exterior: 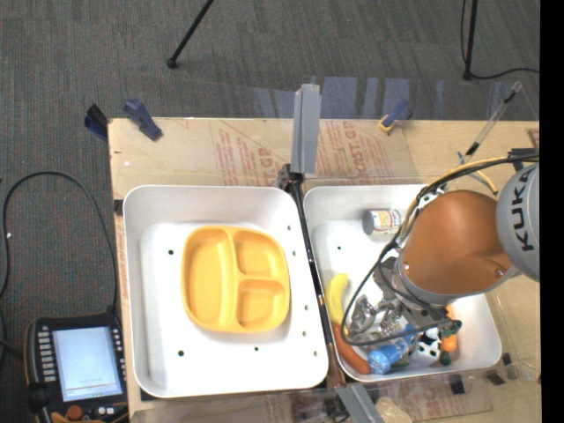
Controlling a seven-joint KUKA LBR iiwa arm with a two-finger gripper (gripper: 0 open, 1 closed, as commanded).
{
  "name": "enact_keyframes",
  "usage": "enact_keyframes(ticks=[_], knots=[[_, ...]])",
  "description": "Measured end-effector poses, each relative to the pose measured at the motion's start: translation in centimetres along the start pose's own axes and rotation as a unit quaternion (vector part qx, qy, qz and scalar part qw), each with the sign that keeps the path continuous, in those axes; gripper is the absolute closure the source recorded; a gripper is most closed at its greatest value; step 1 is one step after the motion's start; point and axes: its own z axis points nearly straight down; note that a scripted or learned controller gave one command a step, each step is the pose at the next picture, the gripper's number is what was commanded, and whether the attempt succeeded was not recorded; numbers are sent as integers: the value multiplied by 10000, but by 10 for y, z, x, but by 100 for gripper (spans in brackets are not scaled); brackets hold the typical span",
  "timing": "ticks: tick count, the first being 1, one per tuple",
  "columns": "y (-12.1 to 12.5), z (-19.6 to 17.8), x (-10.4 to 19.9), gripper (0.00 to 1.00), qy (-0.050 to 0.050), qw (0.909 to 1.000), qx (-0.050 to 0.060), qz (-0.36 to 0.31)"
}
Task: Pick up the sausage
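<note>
arm [529, 210]: grey, "KUKA" lettering | orange band [458, 241] | black cables | metal claw [381, 317]

A robotics lab is indicated: a plywood table [220, 148] clamped with blue clamps [141, 118], a teach pendant [77, 367] on grey carpet [88, 51], tripod legs [196, 23], cabling [53, 192].

Bins [145, 236]: we see smooth white plastic, faintly glossy
Divided plate [235, 278]: smooth yellow plastic, soft sheen
Bench top [220, 152]: matt board that looks like wood to us
Arm band [458, 241]: glossy orange shell
Gripper [381, 315]: bare shiny metal
Floor [88, 42]: grey, matt, carpet-like weave
</note>
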Motion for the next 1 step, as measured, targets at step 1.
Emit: enact_keyframes(ticks=[1], knots=[[43, -100, -46, 100, -24, 9738, 7, -2272]])
